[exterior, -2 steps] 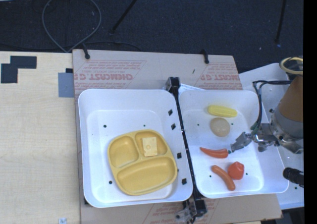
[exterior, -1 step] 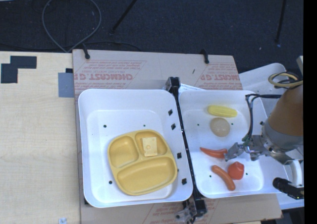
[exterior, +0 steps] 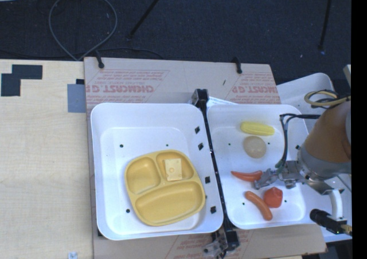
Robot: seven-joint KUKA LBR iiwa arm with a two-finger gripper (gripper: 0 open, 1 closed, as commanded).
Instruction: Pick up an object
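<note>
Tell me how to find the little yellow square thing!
Look in the left white bin, where a yellow divided tray lies. The small yellow square block sits in the tray's upper right compartment. It is the one item on the tray, flat and square-cornered, unlike the rounded toy foods in the right bin.

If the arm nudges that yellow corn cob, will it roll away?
Probably. The corn cob looks rounded and long, so a sideways push would likely roll it across the bin's smooth floor. It looks like a plastic toy, so probably light and stiff.
</note>
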